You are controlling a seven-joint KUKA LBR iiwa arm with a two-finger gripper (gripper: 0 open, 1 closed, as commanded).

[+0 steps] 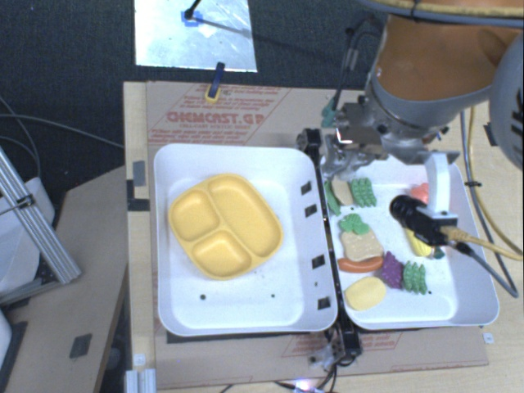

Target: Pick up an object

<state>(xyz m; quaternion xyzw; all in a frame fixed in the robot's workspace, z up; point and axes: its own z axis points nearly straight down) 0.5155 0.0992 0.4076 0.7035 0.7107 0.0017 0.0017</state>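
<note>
Gripper (348,164): metal assembly below the grey arm's (434,56) orange band, hanging over the upper left corner of the right bin (471,301), beside the divider between the two bins. Whether it is spread or closed cannot be told from this angle, and no item is seen caught in it.

Just below the gripper: a pale green piece (334,195), a tan slice (344,191) and a ribbed green item (363,192), lying close together on the bin floor. Further below: a leafy green piece (354,223) resting against a slice of toy bread (362,243), then a red sausage (360,264), a purple grape bunch (393,270), a green pod cluster (416,277) and a yellow potato-shaped piece (365,293) nearest the front wall.

Below right of the gripper: a black cylindrical fitting (417,218) with a cable, above a yellow item (419,242); a pinkish piece (418,192) sits behind it.

Left of the gripper: the left bin (172,301), holding a yellow three-compartment tray (225,225), well apart from the fingers.

Above left, on the cardboard sheet (270,109) under both bins: red printed lettering reading "CHEMCAST", followed by "GP"; smaller lines under it are too small to read. A blue-and-yellow object (215,84) lies at its rear edge, below a shiny foil panel (195,23).
</note>
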